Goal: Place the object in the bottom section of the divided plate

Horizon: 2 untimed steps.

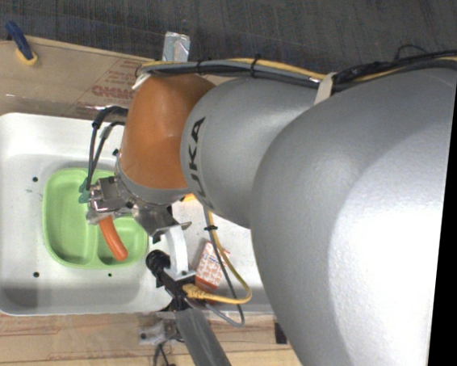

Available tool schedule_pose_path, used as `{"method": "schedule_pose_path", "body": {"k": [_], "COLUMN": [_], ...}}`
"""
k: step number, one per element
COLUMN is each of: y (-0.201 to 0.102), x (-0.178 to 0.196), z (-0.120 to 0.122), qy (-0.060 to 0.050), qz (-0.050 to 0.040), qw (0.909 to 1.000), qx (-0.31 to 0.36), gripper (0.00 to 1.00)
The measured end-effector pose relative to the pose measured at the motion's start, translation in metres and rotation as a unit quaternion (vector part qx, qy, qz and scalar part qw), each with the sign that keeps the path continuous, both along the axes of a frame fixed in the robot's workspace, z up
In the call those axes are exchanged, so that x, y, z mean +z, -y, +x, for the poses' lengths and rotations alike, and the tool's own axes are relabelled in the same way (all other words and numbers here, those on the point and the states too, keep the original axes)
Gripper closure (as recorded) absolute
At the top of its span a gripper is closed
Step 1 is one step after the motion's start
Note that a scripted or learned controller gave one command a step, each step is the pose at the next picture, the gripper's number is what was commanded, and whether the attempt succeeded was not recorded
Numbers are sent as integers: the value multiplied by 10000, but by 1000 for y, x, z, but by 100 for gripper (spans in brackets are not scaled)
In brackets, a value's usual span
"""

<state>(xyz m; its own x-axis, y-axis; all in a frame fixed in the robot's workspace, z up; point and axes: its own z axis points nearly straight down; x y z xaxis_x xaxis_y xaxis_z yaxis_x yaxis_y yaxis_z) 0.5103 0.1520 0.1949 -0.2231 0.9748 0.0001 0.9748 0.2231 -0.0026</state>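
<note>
Carrot (pixel 114 238), small and orange, shows just left of centre in the frame, lying at a slant over the green plate (pixel 61 216). It looks like a toy one: smooth, stiff, light, a bit glossy, so likely slippery along its length and prone to roll or swivel if pinched near one end. I'd say the middle of its body, across the narrow width, is the sound place to take it.

Its upper end runs right up under the gripper (pixel 105 202), which sits at the plate's upper right part beneath the arm's (pixel 214 160) orange band. Whether the tool has it clenched or has let go I cannot tell; the metal parts crowd together and the arm covers much of them.

The plate sits in the left bin (pixel 8 195), in the left half of the frame. A ridge splits it, and the carrot's lower end points at the lower right compartment, near the plate's bottom edge. Which section it lies in I can't say for sure.

A small red and white packet (pixel 210 267) lies right of the plate, near the frame's centre bottom.
</note>
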Motion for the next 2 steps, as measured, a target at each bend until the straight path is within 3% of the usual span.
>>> {"method": "schedule_pose_path", "body": {"k": [1,2], "y": [-36,23], "x": [18,62], "z": [-17,36], "qy": [4,4], "qz": [-6,-3], "qw": [9958,9998], "qx": [-912,175], "gripper": [100,100]}}
